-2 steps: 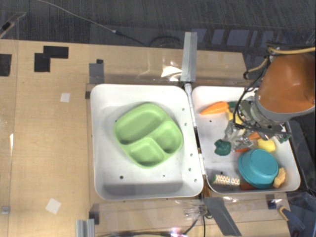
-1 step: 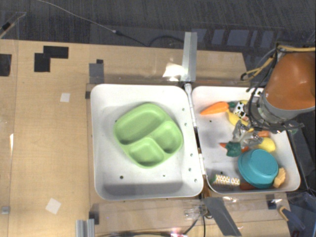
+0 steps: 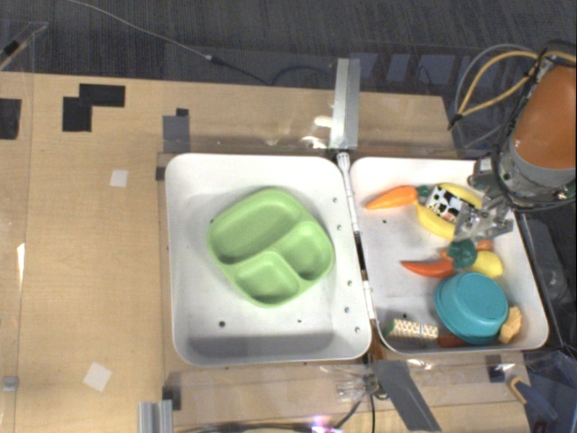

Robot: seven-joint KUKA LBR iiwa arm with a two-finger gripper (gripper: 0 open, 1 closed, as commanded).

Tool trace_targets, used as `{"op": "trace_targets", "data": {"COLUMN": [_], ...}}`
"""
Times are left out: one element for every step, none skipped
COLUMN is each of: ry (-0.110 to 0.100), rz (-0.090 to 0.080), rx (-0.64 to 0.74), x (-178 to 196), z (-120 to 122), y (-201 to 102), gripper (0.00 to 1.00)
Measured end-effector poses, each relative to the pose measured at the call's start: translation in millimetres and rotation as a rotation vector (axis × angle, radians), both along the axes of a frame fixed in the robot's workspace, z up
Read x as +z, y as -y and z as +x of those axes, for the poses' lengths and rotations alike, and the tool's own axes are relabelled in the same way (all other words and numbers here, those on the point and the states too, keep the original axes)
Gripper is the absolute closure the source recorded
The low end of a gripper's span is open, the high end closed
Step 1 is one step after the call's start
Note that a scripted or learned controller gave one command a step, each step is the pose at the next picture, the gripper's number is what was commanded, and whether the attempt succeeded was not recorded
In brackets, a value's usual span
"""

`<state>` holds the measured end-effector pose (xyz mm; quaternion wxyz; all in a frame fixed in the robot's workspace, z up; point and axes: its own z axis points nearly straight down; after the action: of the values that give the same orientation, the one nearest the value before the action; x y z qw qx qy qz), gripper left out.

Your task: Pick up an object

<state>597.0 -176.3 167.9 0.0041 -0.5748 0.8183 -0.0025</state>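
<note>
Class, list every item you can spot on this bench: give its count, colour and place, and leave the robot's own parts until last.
Bins: 2, white, side by side on the bench.
Divided plate: 1, light green, middle of the left bin.
Carrot: 1, orange, top left of the right bin.
Banana: 1, yellow, right bin, beside the carrot.
Black-and-white toy: 1, lying on the banana.
Chilli pepper: 1, red-orange, centre of the right bin.
Bowl: 1, teal, lower right of the right bin.
Striped block: 1, tan and dark, bottom edge of the right bin.
Arm: 1, grey with an orange band, reaching in from the right.
Gripper: 1, metal, over the right bin near the banana.
</note>
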Motion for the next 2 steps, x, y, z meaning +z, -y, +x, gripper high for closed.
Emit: {"op": "trace_targets", "data": {"ry": [-0.001, 0.009], "rz": [0.001, 0.001], "rx": [0.001, -0.052], "x": [0, -77], "z": [0, -21], "y": [-1, -49], "gripper": [0.0, 0.0]}}
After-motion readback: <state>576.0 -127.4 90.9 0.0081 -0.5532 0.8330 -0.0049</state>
